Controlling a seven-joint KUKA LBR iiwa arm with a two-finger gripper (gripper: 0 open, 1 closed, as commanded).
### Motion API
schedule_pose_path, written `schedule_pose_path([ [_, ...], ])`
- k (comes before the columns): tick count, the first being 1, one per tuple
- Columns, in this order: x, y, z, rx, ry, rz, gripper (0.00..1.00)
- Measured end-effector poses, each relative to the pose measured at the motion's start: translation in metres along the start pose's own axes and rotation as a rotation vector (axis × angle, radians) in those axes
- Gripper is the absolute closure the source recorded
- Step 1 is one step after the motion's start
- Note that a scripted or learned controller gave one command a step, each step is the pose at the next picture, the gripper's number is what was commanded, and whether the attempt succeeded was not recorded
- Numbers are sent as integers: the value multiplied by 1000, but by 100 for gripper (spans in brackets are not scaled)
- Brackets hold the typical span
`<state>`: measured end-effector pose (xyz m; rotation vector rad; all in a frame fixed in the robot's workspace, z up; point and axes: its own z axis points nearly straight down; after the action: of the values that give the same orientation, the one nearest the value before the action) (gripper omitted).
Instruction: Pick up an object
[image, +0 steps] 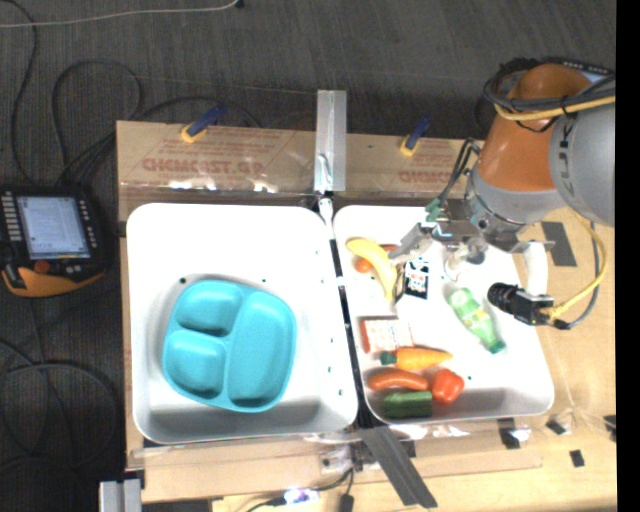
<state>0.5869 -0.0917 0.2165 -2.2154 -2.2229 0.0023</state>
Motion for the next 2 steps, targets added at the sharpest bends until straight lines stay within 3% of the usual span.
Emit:
schedule_pose_path([
  [1, -6, 32, 98, -44, -14, -117, 0],
  [2, -41, 50, 107, -47, -12, 51, 0],
])
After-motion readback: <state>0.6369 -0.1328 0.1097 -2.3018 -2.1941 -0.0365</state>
